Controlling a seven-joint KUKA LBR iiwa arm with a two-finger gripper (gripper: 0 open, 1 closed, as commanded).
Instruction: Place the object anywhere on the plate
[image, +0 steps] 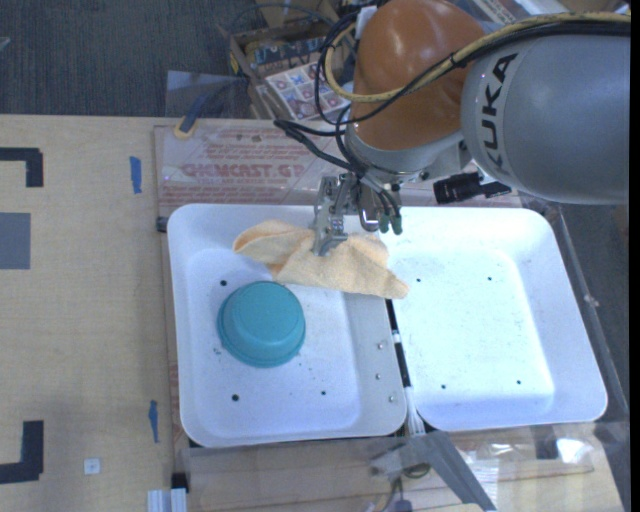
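Cloth (330, 262) sits crumpled at the back edge of the left bin (200, 400), draped a bit over the divider toward the right bin (560, 400). End effector (330, 235) is planted right on top of it, fingers pointing down into the folds. They look pinched together on a ridge of fabric, so I'd say it's closed on the cloth, though the bulk of it lies flat on the bin floor, so nothing's lifted yet.

Teal plate (262, 322) (looks more like an upside-down bowl tbh) is in the same left bin, nearer the front, just beside the cloth's lower edge. So the carry is short: up, then toward the front-left.

Grabbing at a raised fold makes sense, since flat fabric gives fingers nothing to bite. Risk is the pinch only catches one thin layer and slips.
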